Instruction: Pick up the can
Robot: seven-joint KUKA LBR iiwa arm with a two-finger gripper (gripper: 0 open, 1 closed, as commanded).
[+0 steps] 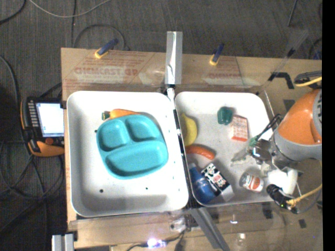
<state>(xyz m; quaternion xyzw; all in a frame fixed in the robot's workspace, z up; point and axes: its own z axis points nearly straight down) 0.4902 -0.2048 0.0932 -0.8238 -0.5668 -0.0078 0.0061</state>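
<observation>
Claw hangs at approx 3 o'clock of the right bin, above its right wall; can't tell if it's open, closed or gripping anything. Can lies on its side at approx 5 o'clock, just below the claw. Prob. light, stiff, slick metal, may roll; grab across its round body. Same bin: green block, red-white card, banana, carrot, blue bottle, b&w carton. Left bin: teal tray.

Dark grey carpet, loose cables
</observation>
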